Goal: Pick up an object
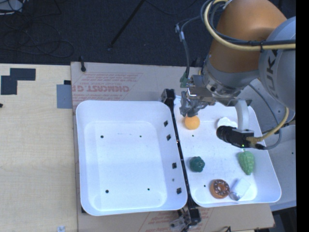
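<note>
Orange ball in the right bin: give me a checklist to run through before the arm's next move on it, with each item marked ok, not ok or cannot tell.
1. Target in view: orange ball sits in the right bin, near its far left corner. ok.
2. Tool placement: just above and behind the ball, close to it. ok.
3. Ball between the fingers: the view does not settle it. cannot tell.
4. Room around the ball: dark green object, light green object and doughnut all lie well apart from it. ok.
5. Clearance from the divider between the bins: ball lies close to it. cannot tell.
</note>
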{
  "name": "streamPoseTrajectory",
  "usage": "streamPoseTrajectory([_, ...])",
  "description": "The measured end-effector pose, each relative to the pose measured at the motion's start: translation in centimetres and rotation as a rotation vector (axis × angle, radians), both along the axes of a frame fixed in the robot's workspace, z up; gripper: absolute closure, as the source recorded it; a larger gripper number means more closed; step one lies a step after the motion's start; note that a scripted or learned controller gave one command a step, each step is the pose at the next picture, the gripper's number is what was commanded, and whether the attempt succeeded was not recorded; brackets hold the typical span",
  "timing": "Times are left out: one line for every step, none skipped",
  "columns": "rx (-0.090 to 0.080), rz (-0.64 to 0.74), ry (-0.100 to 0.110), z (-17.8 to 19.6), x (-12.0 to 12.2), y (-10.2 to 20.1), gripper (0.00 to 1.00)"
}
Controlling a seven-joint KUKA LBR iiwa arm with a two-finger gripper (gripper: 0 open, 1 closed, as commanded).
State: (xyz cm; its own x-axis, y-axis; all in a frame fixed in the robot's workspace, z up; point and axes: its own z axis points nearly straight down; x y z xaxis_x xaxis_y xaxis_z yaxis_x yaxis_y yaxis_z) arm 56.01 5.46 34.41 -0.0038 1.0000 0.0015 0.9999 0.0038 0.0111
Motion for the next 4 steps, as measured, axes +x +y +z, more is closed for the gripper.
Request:
streamPoseTrajectory([-0.003, 0.000, 0.014, -0.8, -0.2, 0.0, 0.00])
streamPoseTrajectory([-0.004, -0.004, 0.029, -16.7, 0.0, 0.7, 0.00])
streamPoseTrajectory([-0.002, -0.006, 0.016, -15.7, 0.3, 0.6, 0.00])
streamPoseTrajectory([-0.002, -0.006, 0.016, -15.7, 0.3, 0.6, 0.00])
